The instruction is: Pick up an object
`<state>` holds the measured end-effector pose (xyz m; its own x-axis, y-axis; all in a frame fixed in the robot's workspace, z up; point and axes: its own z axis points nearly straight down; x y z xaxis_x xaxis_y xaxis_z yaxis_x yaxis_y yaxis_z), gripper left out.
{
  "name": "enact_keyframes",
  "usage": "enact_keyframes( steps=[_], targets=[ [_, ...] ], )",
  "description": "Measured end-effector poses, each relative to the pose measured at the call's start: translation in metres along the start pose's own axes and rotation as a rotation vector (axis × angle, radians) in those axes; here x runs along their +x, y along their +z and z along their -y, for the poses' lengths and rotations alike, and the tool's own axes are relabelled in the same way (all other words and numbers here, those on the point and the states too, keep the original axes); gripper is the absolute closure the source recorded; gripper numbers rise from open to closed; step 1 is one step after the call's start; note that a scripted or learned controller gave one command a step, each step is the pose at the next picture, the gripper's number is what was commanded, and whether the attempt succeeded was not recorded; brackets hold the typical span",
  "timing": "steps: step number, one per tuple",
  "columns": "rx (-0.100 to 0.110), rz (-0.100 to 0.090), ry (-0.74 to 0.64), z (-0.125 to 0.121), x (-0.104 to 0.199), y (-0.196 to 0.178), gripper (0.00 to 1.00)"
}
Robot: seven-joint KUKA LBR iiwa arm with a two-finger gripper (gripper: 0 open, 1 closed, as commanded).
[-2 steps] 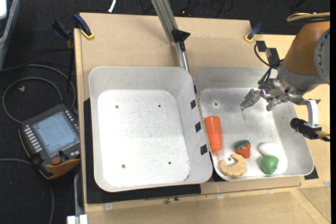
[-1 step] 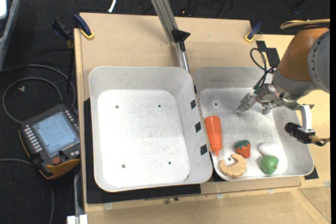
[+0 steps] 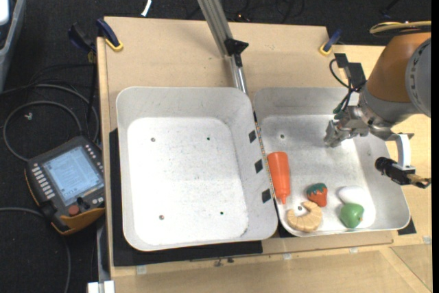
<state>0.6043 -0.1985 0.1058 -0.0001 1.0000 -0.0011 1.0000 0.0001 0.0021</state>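
Note:
In the right bin (image 3: 302, 110) lie an orange carrot (image 3: 278, 175) along its left wall, a small red and green strawberry-like toy (image 3: 316, 193), a tan ring-shaped pastry (image 3: 304, 217), a green pear-like fruit (image 3: 351, 215) and a white egg-shaped piece (image 3: 350, 195). My gripper (image 3: 337, 134) hangs over the bin's upper middle, above and to the right of the carrot and well back from the objects near the front. Nothing shows between its fingers.
The left bin (image 3: 137, 106) lies beside the right one. A slanted metal pole (image 3: 209, 0) runs down to the bins' shared rear edge. A teach pendant (image 3: 65, 178) lies on the floor at left. Clamps (image 3: 110, 34) hold the bench corners.

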Motion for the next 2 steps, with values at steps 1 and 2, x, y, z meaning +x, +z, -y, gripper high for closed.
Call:
enact_keyframes(
  steps=[1,2],
  targets=[
    [-0.003,0.001,-0.002,-0.004,-0.003,-0.043,1.0],
    [-0.004,0.001,-0.003,-0.007,-0.001,-0.087,1.0]
  ],
)
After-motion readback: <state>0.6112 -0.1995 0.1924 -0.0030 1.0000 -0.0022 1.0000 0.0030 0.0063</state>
